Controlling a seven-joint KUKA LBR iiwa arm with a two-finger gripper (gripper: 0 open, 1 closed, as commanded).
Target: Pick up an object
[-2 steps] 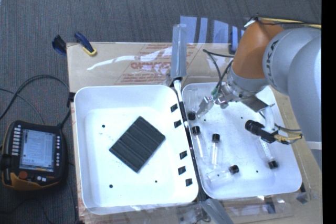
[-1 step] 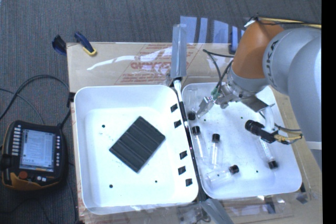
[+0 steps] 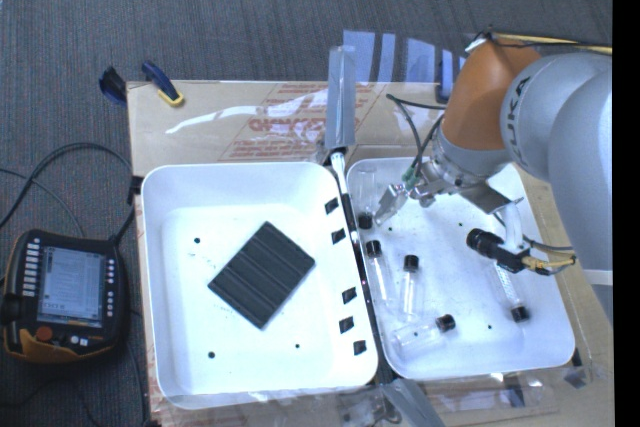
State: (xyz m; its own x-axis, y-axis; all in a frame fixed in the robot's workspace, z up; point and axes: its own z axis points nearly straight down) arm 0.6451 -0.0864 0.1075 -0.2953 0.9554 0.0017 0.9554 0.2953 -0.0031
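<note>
Camera view has the claw (image 3: 385,205) low at the right bin's (image 3: 545,335) far-left corner, near a black-capped clear vial (image 3: 372,248); whether it is parted or closed, I cannot tell. This looks like the approach step. More vials lie mid-bin; a ribbed black pad (image 3: 262,273) sits mid left bin (image 3: 160,315). Next: settle over one vial and close.

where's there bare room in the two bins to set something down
The left bin has the most room: bare floor all around the dark ribbed pad, widest along its near and left walls. The right bin is crowded with clear black-capped vials under the gripper; its near-right corner has a small gap.
</note>
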